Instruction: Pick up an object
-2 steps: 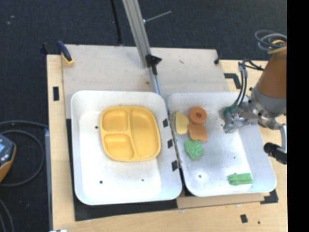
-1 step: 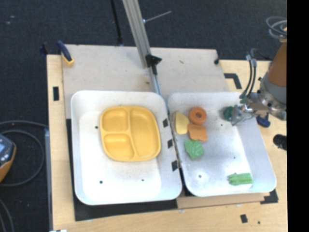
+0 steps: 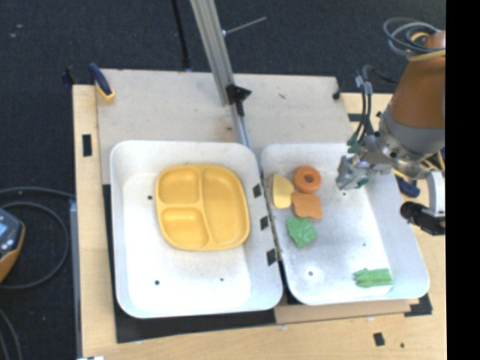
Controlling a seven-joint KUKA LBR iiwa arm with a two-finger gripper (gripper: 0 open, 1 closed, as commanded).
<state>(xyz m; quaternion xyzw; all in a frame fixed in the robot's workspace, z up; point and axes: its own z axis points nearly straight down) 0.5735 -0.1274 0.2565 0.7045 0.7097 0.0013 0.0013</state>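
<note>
The orange ring lies in the right bin, touching a yellow piece and an orange block, with a green lump below. The claw hangs just right of the ring; whether it is open I cannot tell, and nothing shows in it. Best to descend on the ring's free side, clear of neighbours. A green bar lies well apart.

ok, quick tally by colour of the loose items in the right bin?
Orange: 2, a ring and a flat piece
Green: 2, a leafy lump and a flat strip
Yellow: 1, a pale rounded piece
Total: 5
The yellow divided tray lies in the left bin and is not counted.
</note>
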